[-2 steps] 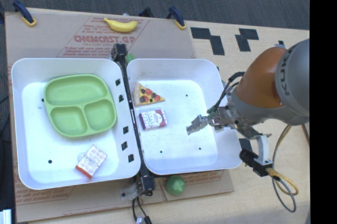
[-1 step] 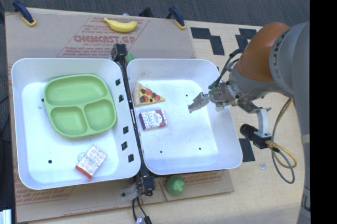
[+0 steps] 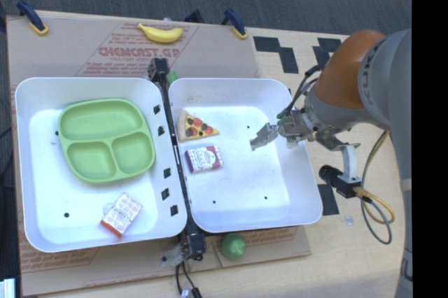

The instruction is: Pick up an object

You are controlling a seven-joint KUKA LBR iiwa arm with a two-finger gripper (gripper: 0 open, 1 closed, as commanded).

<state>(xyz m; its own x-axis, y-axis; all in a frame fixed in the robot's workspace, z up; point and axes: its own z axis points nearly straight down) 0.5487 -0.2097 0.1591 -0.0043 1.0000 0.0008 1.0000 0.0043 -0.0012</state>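
Your arm (image 3: 364,87) reaches in over the right bin (image 3: 241,220); the left bin (image 3: 28,171) holds a green divided plate (image 3: 105,139) and a small carton (image 3: 121,213). In the right bin lie a pizza slice (image 3: 194,126) and a purple packet (image 3: 204,159), well apart from your gripper (image 3: 262,138), whose grip you cannot tell
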